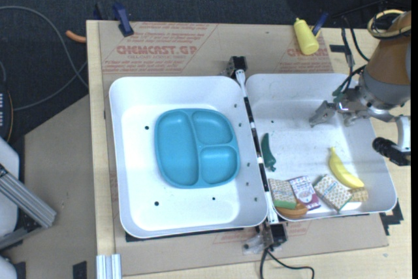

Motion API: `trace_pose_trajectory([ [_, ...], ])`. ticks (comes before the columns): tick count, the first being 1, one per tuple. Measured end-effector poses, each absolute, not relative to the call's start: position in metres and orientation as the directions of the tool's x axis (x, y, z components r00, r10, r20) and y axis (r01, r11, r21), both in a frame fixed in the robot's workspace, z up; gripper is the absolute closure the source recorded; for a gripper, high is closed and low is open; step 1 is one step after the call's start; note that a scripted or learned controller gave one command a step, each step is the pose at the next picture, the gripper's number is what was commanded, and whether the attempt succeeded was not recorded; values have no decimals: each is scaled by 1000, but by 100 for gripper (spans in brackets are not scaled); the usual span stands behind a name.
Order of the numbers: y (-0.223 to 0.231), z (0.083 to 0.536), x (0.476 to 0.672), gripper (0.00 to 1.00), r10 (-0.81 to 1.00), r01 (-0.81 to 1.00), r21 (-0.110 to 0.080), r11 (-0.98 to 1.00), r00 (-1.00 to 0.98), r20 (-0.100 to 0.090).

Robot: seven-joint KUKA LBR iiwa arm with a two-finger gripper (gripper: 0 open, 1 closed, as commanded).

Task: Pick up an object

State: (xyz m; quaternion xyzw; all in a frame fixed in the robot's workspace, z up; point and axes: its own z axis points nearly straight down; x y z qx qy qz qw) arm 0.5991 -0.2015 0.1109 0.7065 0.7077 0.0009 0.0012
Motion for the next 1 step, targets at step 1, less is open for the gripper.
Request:
trace_pose_trajectory([
  [1, -215, 112, 541, 0, 1000, 1000, -2, -1, 1, 0],
])
